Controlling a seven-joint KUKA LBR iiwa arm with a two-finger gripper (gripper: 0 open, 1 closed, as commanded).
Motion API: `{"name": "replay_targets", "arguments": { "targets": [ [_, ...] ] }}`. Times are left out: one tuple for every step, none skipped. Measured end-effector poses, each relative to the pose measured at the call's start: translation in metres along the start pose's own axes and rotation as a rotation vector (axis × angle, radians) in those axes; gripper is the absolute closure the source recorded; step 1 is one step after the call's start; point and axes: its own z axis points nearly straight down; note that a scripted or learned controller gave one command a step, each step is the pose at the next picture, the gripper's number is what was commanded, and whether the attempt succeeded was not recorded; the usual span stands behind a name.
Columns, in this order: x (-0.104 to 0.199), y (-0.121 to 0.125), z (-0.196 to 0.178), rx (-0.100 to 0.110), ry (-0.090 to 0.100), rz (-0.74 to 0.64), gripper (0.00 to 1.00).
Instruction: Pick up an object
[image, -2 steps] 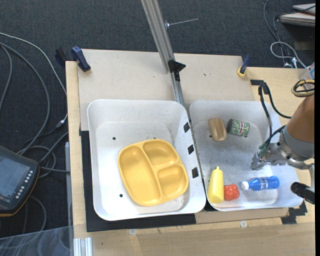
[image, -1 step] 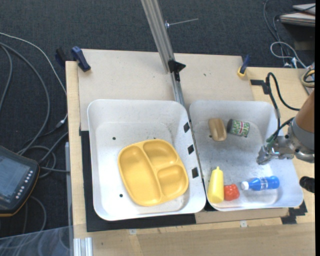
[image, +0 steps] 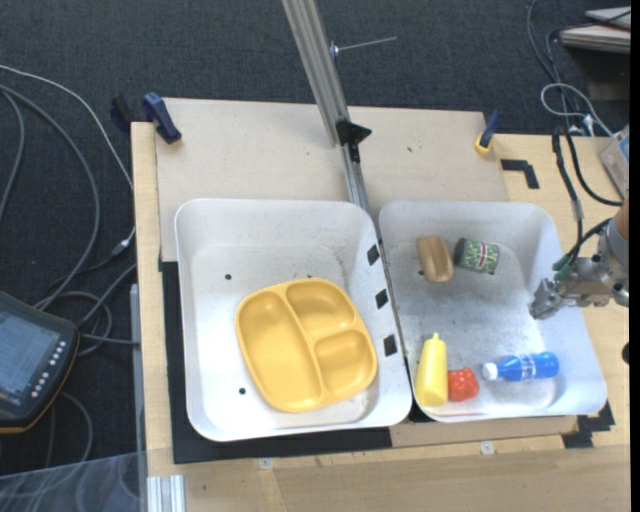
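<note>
The right bin (image: 470, 225) holds a tan bread-shaped piece (image: 434, 259) and a green can (image: 478, 256) lying near its back. Along its front lie a yellow bottle (image: 432, 370), a small red object (image: 461, 384) and a blue bottle with a white cap (image: 521, 368). My gripper (image: 549, 298) hangs at the right wall of this bin, above and right of the blue bottle, with nothing visible between its fingers. A yellow divided plate (image: 305, 343) lies in the left bin (image: 205, 260).
A metal pole (image: 325, 70) slants up from the seam between the bins. Blue clamps (image: 162, 117) and a yellow clip (image: 487, 133) sit at the board's back corners. Cables run over the floor on the left, beside a tablet (image: 30, 360).
</note>
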Motion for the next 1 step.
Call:
{"name": "replay_targets", "arguments": {
  "targets": [
    [-0.0004, 0.0021, -0.0543, -0.002, -0.001, -0.001, 1.0]
  ]
}}
